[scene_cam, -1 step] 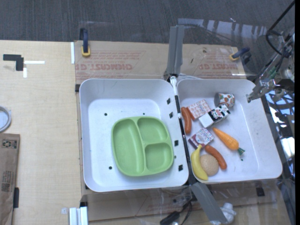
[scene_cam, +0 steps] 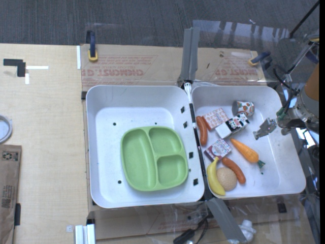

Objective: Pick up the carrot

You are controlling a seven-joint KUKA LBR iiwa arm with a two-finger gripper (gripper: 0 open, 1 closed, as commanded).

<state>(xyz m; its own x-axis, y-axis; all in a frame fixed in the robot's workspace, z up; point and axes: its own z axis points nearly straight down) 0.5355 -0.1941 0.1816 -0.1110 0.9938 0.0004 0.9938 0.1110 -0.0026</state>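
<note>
the carrot [scene_cam: 245, 151] lies on the floor of the right bin [scene_cam: 284, 187], tilted, its green tip towards the bin's near right corner, a sausage [scene_cam: 234, 169] just beside it on the near side. the gripper [scene_cam: 266, 128] hangs over the same bin, up and to the right of the carrot and apart from it, nothing in its grasp. how wide it stands, i cannot tell.

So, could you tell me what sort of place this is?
Likely a robot lab test bench: two white bins clamped to a wooden table, toy food such as a carrot, and a gripper over them.
</note>
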